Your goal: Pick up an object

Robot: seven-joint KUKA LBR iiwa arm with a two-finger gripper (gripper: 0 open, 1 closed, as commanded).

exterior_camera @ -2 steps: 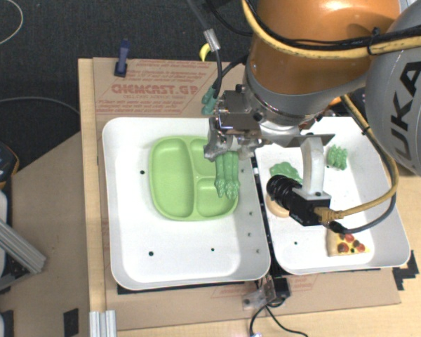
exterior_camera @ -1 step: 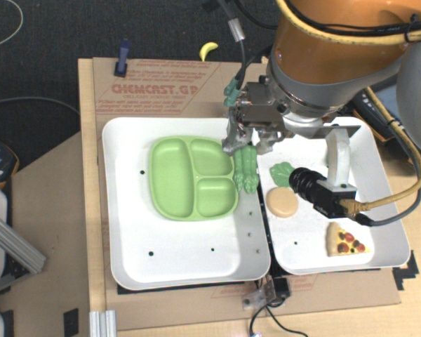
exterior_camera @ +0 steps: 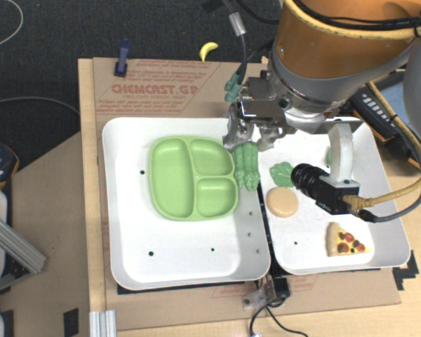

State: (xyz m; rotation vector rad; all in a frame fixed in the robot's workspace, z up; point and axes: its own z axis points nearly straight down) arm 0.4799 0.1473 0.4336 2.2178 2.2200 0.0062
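My gripper (exterior_camera: 249,140) hangs over the seam between the two bins, just right of the green divided plate (exterior_camera: 189,177). A long, knobbly green toy vegetable (exterior_camera: 247,168) sits between the fingers, which are shut on its top end. Its lower end dangles over the plate's right rim and the bins' divider. The right bin (exterior_camera: 379,209) holds a green leafy toy (exterior_camera: 281,172), a round tan cookie (exterior_camera: 283,203) and a pizza slice (exterior_camera: 345,241).
The plate lies in the left bin (exterior_camera: 126,209). A black cylinder with a tan cable (exterior_camera: 321,187) and a white bracket (exterior_camera: 340,153) from the arm hang over the right bin. A blue clip (exterior_camera: 121,58) and a yellow banana toy (exterior_camera: 208,50) lie on the cardboard behind.
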